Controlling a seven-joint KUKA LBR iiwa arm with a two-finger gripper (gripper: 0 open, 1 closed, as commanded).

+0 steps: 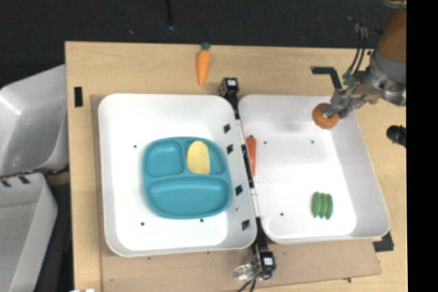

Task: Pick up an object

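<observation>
Two white bins sit side by side on the bench, the left bin and the right bin meeting along a hinged seam at the middle. The left bin carries one teal divided plate, and in the plate's compartment toward 1 o'clock lies one pale yellow piece. The right bin holds three things: one slim orange-red piece against its 9 o'clock wall, one green ridged piece toward 5 o'clock, and one round orange object near the rim at 1 o'clock. One toy carrot with a green top lies outside the bins on bare bench, at 12 o'clock of the seam. The arm comes in from 3 o'clock, and its end effector sits directly on top of the round orange object, touching it; whether its fingers are spread or closed around that object I cannot tell, since the wrist hides them.
</observation>
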